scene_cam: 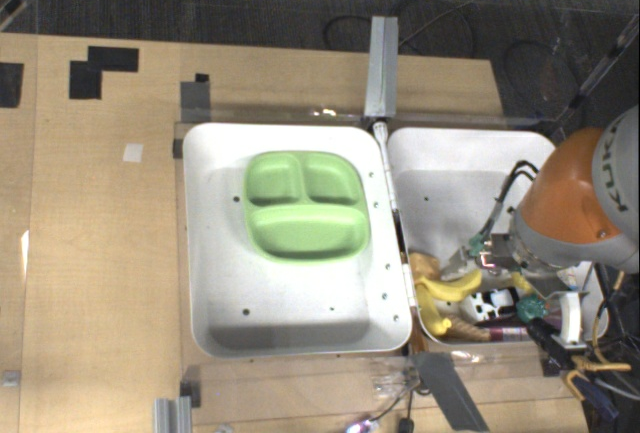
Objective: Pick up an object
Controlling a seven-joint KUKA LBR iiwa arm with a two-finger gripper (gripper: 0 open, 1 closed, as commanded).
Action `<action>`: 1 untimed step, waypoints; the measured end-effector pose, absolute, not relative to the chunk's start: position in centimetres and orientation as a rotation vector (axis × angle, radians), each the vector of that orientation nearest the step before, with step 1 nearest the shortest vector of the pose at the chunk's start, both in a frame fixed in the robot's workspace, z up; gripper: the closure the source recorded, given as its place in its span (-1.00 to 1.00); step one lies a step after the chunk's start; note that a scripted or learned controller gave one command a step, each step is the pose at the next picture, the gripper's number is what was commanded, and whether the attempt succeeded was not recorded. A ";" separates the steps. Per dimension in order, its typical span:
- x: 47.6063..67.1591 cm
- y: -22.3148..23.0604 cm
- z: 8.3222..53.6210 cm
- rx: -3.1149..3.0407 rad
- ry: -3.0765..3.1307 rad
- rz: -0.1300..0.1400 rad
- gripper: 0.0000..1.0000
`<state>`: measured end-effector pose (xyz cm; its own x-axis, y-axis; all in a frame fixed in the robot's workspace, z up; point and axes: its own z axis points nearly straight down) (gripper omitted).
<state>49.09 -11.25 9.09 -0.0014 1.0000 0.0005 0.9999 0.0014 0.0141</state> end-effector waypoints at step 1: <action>49.6 -11.1 10.4 2.203 2.213 0.032 1.00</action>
